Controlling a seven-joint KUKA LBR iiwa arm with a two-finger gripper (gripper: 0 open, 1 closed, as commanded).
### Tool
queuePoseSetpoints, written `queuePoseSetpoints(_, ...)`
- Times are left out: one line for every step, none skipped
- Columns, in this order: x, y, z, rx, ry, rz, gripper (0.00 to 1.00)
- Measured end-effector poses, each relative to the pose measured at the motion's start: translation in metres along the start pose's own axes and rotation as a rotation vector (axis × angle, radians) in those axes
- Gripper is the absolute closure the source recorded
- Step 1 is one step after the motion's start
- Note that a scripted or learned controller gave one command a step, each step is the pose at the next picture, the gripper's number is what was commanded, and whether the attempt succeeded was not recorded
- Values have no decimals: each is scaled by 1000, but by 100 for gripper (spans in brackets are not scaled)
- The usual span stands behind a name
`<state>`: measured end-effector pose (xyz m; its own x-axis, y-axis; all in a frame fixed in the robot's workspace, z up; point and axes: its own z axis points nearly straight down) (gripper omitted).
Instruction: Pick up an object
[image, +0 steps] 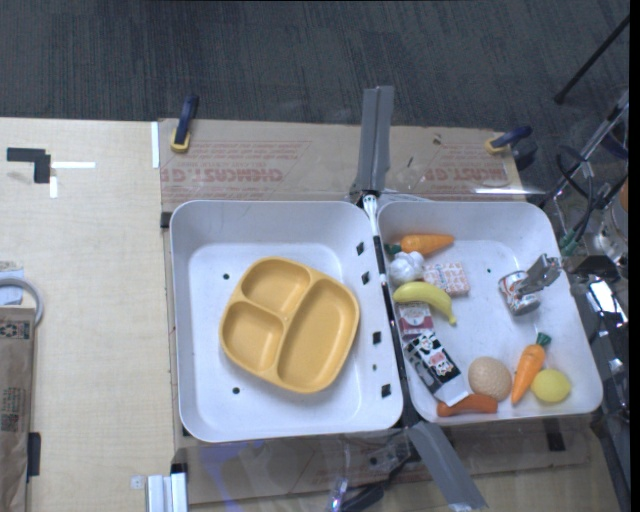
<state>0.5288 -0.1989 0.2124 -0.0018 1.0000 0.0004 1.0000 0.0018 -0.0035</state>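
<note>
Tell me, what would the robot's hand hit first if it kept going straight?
Probably the shiny silver-and-red object in the right bin: the hand points down and left toward it from close by. Depth is unclear from above, so it may already touch it.

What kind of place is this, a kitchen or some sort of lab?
Most likely a robotics lab bench, not a kitchen. Two shallow white bins sit side by side on cardboard held by clamps; the food, like the banana and carrot, looks like toy props.
</note>
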Motion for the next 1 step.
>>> queuePoseSetpoints(7, 23, 121, -3, -1, 39, 0)
